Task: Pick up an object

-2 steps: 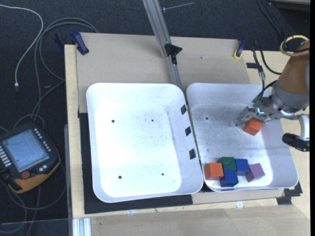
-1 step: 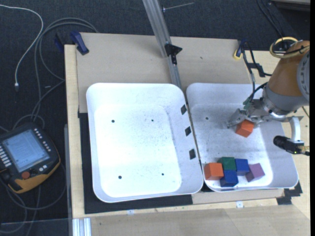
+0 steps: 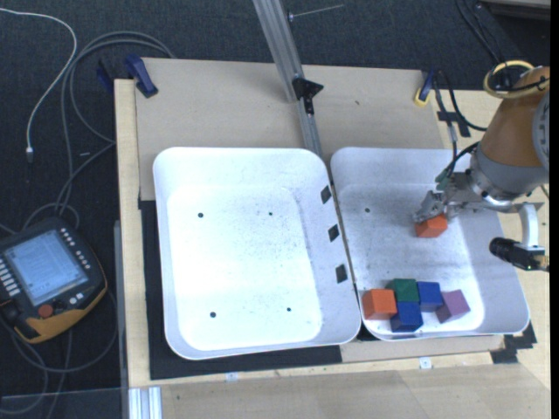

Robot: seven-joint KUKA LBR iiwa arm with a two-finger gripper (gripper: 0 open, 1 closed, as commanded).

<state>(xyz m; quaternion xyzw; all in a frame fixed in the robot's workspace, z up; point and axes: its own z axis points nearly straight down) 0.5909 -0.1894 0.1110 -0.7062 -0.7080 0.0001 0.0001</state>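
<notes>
A: Where is the thing it's after?

B: An orange block [image 3: 431,226] lies in the right bin [image 3: 384,182], in the upper middle of its floor, well apart from the cluster at the near edge: another orange cube [image 3: 379,303], a green cube [image 3: 404,289], two blue cubes [image 3: 418,304] and a purple cube [image 3: 454,304]. The left bin [image 3: 236,251] sits just beside it on the desk [image 3: 218,103].

A: How would it handle?

B: My guess: light and stiff, with flat faces, so it shouldn't deform or break. The faces may be smooth enough to slip if caught on a corner. Best taken across two opposite flat sides, square on.

A: And the hand?

B: The hand [image 3: 439,206] is right over the block, at its upper edge and seemingly touching it. Whether its fingers stand apart or are closed on the block, I cannot tell; they are too small and crowded there. I wouldn't call it held.
</notes>
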